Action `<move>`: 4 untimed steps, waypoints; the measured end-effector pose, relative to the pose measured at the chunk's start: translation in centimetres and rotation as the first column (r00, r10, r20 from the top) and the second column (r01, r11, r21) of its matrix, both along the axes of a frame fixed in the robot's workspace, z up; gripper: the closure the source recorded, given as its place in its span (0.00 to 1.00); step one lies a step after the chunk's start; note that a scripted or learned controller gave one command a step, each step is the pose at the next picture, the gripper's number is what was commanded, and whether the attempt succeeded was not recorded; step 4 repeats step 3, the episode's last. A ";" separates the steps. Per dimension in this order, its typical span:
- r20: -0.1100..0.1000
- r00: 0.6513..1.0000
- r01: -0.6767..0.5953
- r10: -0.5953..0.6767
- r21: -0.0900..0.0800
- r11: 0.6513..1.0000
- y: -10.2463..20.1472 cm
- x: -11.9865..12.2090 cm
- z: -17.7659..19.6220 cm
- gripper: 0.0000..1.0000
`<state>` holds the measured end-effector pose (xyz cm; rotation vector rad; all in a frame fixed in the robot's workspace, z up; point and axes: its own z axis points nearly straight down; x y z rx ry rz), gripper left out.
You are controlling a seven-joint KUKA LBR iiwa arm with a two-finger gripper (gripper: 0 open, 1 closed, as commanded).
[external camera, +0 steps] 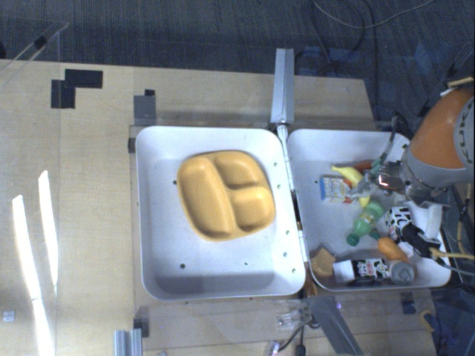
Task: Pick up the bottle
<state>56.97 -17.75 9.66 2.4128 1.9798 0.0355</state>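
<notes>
Although the arm [444, 136] reaches over the right bin [308, 176], the bottle [365, 222] lies on the bin floor, unlifted, so the pick appears yet to be made. The gripper [378, 178] hangs just above the bottle's upper end; how far it is open cannot be told, and nothing shows in its hold. The right bin also holds a banana [346, 173], a small packet [334, 189], a carrot [390, 247] and a black-and-white tube [364, 271]. The left bin [156, 199] holds a yellow tray [225, 193].
</notes>
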 end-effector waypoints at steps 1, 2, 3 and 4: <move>0.002 0.999 0.035 -0.035 -0.005 0.999 1.8 -2.7 -0.1 0.00; 0.003 1.000 0.030 -0.030 0.001 1.000 2.0 -2.5 0.9 1.00; -0.025 0.993 -0.111 0.111 -0.001 0.994 5.1 1.6 13.1 1.00; -0.025 0.993 -0.111 0.111 -0.001 0.994 5.1 1.6 13.1 1.00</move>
